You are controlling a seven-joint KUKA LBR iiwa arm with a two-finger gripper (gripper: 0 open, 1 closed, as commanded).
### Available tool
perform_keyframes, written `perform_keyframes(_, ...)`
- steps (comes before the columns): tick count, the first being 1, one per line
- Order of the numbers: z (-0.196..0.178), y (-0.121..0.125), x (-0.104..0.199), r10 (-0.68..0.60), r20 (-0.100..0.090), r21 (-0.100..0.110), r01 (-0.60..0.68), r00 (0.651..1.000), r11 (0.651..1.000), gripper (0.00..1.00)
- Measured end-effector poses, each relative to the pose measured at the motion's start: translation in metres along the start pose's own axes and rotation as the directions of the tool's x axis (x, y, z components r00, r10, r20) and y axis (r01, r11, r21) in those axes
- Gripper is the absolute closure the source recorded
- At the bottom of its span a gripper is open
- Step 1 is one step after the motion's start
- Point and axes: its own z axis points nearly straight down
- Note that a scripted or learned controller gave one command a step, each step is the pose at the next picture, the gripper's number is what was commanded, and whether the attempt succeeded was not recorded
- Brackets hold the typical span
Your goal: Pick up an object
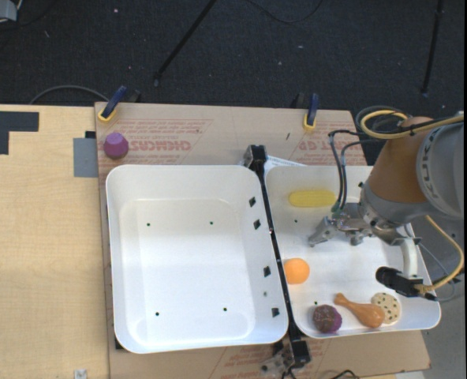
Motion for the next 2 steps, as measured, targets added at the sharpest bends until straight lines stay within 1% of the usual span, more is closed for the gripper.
perform_keyframes(1,-0.013,0.001,-0.001,0.002,0.001,-0.003,-0.002,1.000,1.000,1.00)
perform_keyframes(2,-0.063,-0.007,0.004,0.001,0.001,-0.007,-0.001,1.000,1.000,1.00)
